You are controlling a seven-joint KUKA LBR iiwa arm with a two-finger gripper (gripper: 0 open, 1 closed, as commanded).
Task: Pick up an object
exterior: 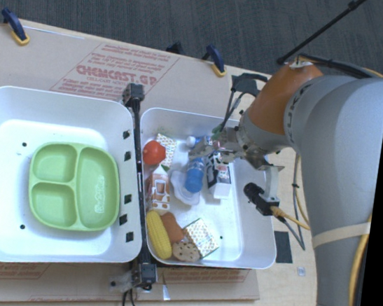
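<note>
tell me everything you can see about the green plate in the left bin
The green divided plate is pale lime green, looks like smooth plastic, and has a rounded-square outline with a raised rim. It has three compartments: one tall one on the right and two smaller ones stacked on the left. Faint embossed lettering runs along its right side, too small to read. It lies flat and upright on the floor of the left bin, roughly centred, touching only the bin floor. The compartments hold nothing.

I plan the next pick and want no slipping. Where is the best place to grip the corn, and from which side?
Probably the corn's middle, from straight above, fingers closing across its narrow width. It lies flat and long near the right bin's front-left corner; the bin wall on its left and the food touching its right leave little room, so the fit looks tight.
</note>
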